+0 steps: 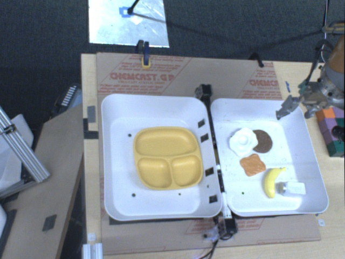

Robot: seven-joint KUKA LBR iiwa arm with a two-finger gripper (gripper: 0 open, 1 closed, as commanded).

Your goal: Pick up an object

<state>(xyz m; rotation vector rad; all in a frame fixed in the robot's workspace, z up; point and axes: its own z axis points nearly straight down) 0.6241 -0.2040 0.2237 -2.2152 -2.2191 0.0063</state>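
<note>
Desk: tan top, cardboard sheet with red lettering under two white bins.

Left bin: holds one yellow divided tray, three compartments, one long across the top and two smaller below; it sits about mid-bin, nothing in it.

Right bin: holds the small items, clustered in the middle and lower part. White fried-egg toy touches a dark brown round piece on its right. Just below them, an orange-brown toast-like slab. Lower right, a yellow banana, curved, standing roughly upright in the view. Just beside it, touching, a small white-and-clear item; too blurred to identify.

Gripper: at the right bin's upper right corner, well apart from the items. Fingers spread, released, nothing between them. The arm is cut off by the frame edge.

Coloured blocks on the desk outside the right bin, partly cut off.
</note>
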